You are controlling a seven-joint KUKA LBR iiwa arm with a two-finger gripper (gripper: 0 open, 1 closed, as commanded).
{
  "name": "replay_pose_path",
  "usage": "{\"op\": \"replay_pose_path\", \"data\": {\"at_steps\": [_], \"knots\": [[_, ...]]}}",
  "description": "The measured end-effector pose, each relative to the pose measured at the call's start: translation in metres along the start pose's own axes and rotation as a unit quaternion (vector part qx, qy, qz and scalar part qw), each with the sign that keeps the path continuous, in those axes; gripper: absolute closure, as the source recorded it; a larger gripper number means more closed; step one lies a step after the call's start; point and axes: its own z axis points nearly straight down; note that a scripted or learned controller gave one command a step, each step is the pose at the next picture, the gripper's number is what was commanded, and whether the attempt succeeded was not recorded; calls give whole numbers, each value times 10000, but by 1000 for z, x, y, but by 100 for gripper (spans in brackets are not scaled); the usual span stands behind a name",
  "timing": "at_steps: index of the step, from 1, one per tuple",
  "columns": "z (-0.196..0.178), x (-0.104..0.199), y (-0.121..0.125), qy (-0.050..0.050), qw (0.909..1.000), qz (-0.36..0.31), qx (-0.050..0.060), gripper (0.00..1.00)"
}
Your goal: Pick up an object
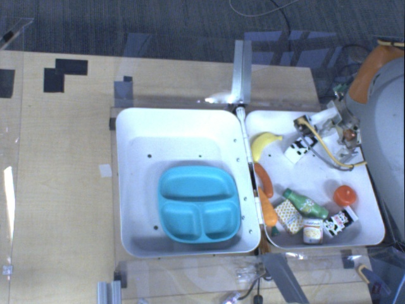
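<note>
Overhead, claw (302, 145) above right bin (373, 198), beside banana (263, 144).

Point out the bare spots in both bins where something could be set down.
Left bin: bare floor behind and to the left of the blue tray. Right bin: a small bare patch in the middle, between the banana, green bottle and orange ball. Its near edge is crowded.

light wooden bench (57, 189), dark grey carpet floor (126, 11), black cable (278, 5) trailing across it
</note>
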Motion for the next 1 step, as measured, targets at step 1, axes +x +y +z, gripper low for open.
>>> {"op": "replay_pose_path", "data": {"at_steps": [1], "knots": [[-1,7,2,-30,10000,68,18,0]]}}
